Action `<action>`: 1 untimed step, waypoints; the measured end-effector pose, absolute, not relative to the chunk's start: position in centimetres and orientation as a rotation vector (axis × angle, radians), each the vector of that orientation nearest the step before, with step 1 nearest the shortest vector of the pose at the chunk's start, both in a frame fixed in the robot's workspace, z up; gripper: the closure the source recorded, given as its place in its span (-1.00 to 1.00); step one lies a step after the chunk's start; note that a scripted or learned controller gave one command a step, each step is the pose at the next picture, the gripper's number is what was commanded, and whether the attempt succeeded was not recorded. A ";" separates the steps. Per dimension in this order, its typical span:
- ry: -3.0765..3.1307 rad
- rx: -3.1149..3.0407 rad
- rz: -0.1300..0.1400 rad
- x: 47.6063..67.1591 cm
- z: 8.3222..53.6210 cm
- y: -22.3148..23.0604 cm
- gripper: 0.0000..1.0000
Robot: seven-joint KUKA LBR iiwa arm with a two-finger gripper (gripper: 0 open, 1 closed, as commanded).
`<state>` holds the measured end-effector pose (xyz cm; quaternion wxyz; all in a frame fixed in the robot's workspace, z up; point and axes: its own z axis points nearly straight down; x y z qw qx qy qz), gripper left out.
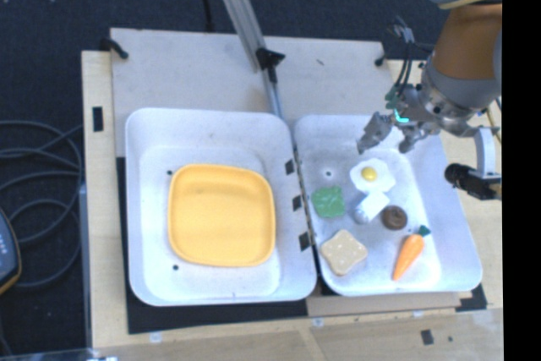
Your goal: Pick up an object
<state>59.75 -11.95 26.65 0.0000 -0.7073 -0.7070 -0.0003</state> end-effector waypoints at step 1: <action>-2.221 -2.222 -0.001 59.7 26.6 -12.0 -1.00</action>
